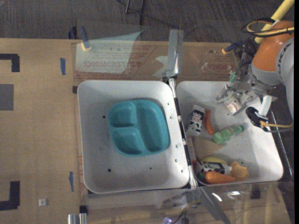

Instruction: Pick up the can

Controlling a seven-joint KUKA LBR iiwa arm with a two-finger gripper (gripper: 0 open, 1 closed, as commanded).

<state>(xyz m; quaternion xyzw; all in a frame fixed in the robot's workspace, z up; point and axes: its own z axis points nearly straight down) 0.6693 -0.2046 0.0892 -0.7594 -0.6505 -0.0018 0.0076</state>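
Note:
The can (232,107), small and pale with an orange-tinted end, is at the back of the right bin (266,157). My gripper (233,102) reaches in from the right under the orange wrist band and is shut on the can, with a grey finger on either side of it. The can's lower part is hidden by the gripper, so I cannot tell whether it still touches the bin floor.
In the right bin lie a cow-print carton (196,119), an orange sausage-like piece (210,121), a green bottle (228,134), and a banana, carrot and bread piece (219,170) at the front. The left bin (93,162) holds a teal divided plate (138,126).

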